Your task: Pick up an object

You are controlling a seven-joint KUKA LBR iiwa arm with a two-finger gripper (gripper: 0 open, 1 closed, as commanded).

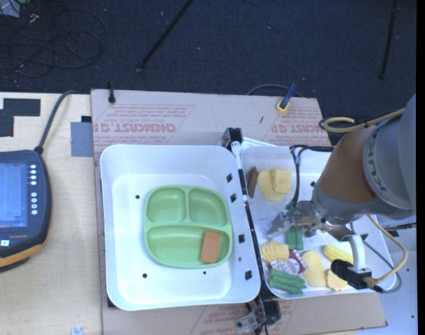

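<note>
A small green piece (294, 239) is lying in the right bin (268, 158), just beneath the tool (282, 223) and on the side nearest the camera. It is not possible to tell whether the piece is touching the tool, or whether the tool is released or clenched.

A ridged yellow piece (273, 250) is sitting just beyond the green one, and a red and white packet (290, 262) and some green pods (287, 282) are lying farther out the same way. A pale yellow lump (313, 267) is resting beside the packet, under the arm. On the tool's far side, a yellow chunk (276, 183) is sitting near the back wall of the bin.

Well apart from the tool, the left bin (121, 187) is holding a green divided plate (167, 204), and an orange block (211, 246) is lying in the plate's large compartment. Both bins are standing on the surface (65, 285).
</note>
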